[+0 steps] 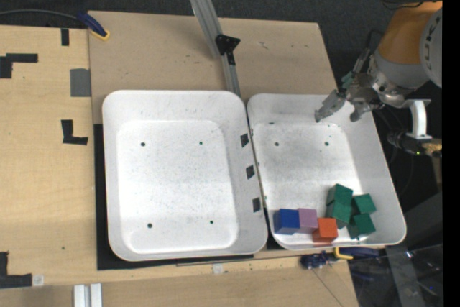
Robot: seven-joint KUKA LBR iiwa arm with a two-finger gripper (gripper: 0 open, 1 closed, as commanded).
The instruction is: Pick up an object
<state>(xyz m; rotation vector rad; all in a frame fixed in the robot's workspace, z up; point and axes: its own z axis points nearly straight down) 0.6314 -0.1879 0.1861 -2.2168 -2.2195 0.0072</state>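
My gripper (340, 110) hangs over the far right part of the right bin (302, 154), open, with nothing between its two fingers. Far below it, in that bin's near right corner, lie several small blocks: a blue block (287, 220), a lilac block (307, 218), an orange block (327, 228) and a cluster of green blocks (351, 210). The gripper is well apart from all of them.
The left bin (172, 172) lies beside the right one, joined by black clips (249, 170). A slanted metal bar (205, 7) crosses the bench behind the bins. Black tape marks and a blue-yellow object (94, 24) sit at the left of the bench.
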